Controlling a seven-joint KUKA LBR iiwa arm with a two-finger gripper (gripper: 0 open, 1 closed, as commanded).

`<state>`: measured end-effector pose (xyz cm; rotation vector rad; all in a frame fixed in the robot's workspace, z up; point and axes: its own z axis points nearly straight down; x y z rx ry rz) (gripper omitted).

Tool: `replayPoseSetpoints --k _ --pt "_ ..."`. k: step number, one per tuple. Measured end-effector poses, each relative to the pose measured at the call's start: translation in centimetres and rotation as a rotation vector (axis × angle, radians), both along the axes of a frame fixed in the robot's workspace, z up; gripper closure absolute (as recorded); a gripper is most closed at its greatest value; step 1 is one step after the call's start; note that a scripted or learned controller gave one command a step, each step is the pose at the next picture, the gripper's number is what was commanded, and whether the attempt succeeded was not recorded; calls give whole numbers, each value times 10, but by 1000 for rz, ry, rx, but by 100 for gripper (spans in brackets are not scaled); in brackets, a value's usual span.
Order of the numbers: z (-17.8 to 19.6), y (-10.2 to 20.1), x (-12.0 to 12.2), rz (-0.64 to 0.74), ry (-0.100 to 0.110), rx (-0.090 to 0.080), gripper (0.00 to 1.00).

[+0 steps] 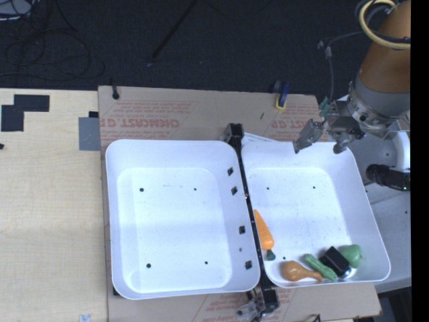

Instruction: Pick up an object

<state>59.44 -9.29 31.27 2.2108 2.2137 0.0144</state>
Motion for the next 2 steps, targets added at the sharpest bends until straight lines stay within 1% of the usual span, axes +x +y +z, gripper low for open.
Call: replayPoseSetpoints --k 1,2 --pt "-134 77 49 6 26 6 0" --pt "-148 -8 2 -9 24 1 0"
